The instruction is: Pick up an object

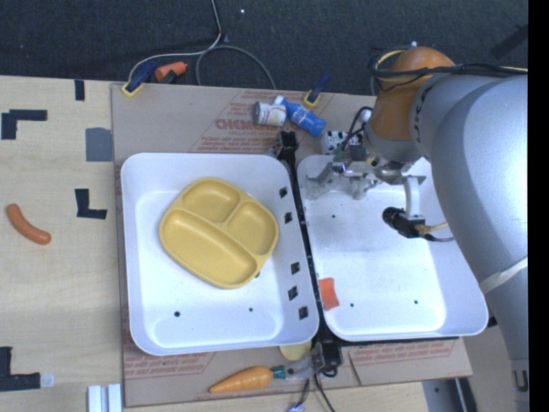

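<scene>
Arm (463,144) reaches over right bin (386,316) from the right. Gripper (347,174) sits low at that bin's far left corner; cannot tell how the jaws stand or whether anything is in them. Yellow plate (219,230) lies flat in left bin (146,316), well apart from gripper.

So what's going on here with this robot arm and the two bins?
The arm reaches in from the right, its gripper low at the back of the right bin. An orange block sits by that bin's left wall, away from the gripper. A yellow plate lies in the left bin, untouched. Nothing looks picked up yet.
</scene>
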Robot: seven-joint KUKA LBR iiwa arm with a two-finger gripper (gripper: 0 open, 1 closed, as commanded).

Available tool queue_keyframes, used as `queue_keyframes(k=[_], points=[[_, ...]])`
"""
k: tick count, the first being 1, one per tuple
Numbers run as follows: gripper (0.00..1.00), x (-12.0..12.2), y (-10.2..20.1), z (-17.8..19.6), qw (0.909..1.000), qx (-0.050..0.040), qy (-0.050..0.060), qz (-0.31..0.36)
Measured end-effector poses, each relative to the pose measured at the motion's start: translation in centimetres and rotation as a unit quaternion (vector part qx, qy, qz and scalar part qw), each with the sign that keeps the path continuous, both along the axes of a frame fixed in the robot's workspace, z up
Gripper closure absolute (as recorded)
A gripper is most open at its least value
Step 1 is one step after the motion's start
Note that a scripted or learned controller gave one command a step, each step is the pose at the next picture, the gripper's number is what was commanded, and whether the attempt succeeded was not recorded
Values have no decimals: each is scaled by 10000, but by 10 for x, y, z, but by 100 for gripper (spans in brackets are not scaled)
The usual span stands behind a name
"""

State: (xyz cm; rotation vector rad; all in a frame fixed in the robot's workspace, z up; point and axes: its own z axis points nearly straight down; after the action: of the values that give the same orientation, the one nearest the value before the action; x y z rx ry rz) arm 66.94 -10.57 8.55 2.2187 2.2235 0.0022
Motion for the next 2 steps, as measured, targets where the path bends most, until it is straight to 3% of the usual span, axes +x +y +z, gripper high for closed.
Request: queue_keyframes(k=[1,2], points=[[100,0,0,10,10000,-13,-5,7],[0,0,0,10,10000,-16,0,8]])
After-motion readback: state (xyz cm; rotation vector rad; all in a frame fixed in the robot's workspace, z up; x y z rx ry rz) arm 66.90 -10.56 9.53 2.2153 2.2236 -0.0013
